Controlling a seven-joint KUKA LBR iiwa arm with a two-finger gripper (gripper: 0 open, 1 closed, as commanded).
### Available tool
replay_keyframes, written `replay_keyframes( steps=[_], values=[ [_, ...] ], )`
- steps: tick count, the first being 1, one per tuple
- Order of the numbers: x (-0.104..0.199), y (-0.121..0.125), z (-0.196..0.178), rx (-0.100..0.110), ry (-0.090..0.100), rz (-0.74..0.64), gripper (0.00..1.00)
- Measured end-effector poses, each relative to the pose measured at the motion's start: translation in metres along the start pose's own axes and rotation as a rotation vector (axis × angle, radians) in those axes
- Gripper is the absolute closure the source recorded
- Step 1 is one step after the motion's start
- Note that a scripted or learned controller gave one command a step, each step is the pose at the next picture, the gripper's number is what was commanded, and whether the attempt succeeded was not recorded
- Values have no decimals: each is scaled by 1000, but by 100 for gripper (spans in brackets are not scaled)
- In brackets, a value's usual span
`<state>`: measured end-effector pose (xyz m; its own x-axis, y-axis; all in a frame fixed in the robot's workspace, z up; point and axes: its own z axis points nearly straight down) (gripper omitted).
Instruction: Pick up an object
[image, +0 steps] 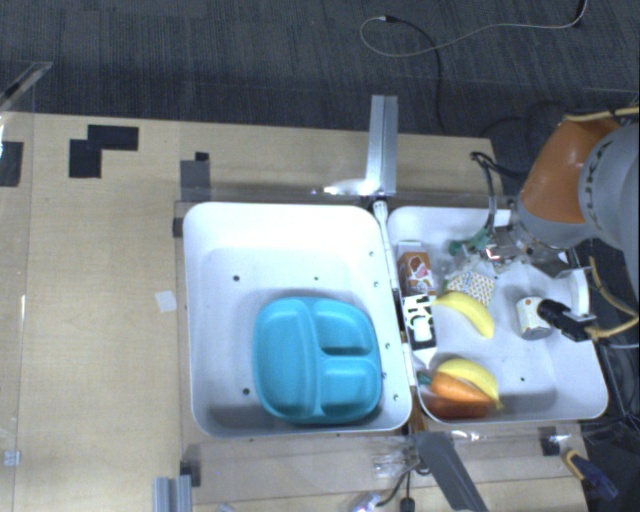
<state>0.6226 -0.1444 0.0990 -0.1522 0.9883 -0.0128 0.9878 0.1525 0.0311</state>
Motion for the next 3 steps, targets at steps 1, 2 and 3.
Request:
replay_keyframes(
  steps=[1,2,3],
  values=[
    [6,-16,-1,-5,1,-44,0],
    [2,-41,-2,-7,1,-120,0],
    [39,-77,-1,-1,2,-127,0]
  ],
)
